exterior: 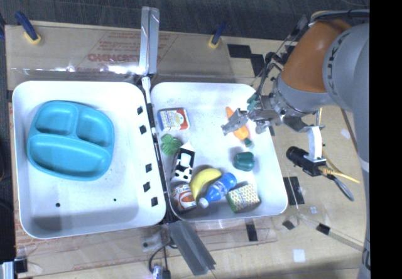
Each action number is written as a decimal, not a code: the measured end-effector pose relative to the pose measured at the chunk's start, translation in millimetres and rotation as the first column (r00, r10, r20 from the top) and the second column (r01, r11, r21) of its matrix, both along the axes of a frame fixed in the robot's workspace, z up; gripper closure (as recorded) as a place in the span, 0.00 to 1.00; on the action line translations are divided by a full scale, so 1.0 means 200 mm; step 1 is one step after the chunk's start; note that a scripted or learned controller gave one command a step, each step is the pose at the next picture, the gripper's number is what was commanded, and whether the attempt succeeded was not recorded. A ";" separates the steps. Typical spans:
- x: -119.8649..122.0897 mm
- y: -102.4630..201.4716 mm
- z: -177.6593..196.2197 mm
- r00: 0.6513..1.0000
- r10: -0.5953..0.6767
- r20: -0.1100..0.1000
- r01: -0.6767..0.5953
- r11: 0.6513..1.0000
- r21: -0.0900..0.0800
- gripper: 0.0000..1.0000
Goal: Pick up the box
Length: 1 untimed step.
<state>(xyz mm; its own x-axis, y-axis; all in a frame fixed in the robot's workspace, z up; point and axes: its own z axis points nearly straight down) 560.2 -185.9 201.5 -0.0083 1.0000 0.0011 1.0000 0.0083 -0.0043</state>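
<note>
My pincer (235, 124) hangs over the upper right part of the right white shallow bin (207, 90); I cannot tell its state from this slanted overhead view. An orange carrot-shaped toy (240, 132) lies directly under and just beside the pincer tip, partly covered by it. The task's thing, a small rectangular box with a white and red printed face (171, 119), lies to the left of my pincer, near the bin's left wall, apart from the pincer. Below the pincer sits a dark green rounded object (244, 159). Further below, near the bin's lower edge, lies a patterned green and yellow block (243, 196). Below and to the left are a yellow banana-shaped toy (205, 181), a blue plastic bottle (218, 188) touching it, a black and white patterned carton (183, 165), and a green leafy toy (169, 144). Well to the left, the second white bin (25, 208) holds a blue three-compartment plastic tray (70, 139).
</note>
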 end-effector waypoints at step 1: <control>0.14 -0.10 0.21 0.963 -0.268 0.002 0.268 0.963 -0.002 0.00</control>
